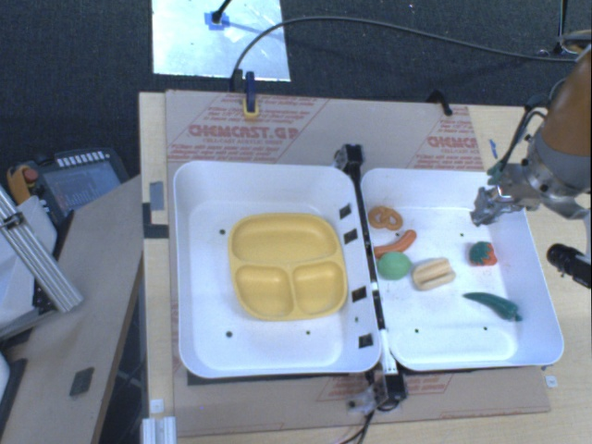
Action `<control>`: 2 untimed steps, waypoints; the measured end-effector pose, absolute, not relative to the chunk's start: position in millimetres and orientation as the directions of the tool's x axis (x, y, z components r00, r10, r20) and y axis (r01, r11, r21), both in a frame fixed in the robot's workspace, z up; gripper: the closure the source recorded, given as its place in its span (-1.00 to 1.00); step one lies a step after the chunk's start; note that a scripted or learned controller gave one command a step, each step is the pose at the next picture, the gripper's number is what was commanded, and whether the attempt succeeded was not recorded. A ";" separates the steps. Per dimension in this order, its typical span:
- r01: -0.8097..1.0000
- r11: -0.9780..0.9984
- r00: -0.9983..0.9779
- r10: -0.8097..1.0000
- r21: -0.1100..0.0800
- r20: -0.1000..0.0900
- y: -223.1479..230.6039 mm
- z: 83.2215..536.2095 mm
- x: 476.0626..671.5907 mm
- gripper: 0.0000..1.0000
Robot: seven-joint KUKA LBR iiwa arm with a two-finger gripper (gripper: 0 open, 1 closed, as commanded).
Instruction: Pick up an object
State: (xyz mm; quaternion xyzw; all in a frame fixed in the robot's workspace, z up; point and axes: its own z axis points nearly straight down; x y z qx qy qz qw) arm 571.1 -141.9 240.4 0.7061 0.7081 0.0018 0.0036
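The right bin (pixel 532 340) holds several toy foods: a brown pretzel (pixel 385 217), an orange sausage (pixel 397 242), a green ball (pixel 394 265), a tan hot-dog bun (pixel 432 273), a red-and-green strawberry-like piece (pixel 481 253) and a dark green pepper (pixel 495 305). My gripper (pixel 487 207) hangs over the right bin's upper right part, just above the strawberry piece and apart from it. No object shows between its tips.
The left bin (pixel 199 340) holds a yellow three-compartment plate (pixel 284 265). A black divider strip (pixel 363 248) runs between the bins. A control pendant (pixel 79 183) and an aluminium bar (pixel 37 257) lie on the side table at left. Cables cross the dark floor behind.
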 end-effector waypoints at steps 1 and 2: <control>1.000 0.004 -0.004 1.000 0.005 -0.001 -142.1 276.2 572.4 1.00; 1.000 0.009 -0.009 1.000 0.002 0.001 -85.8 258.9 578.4 1.00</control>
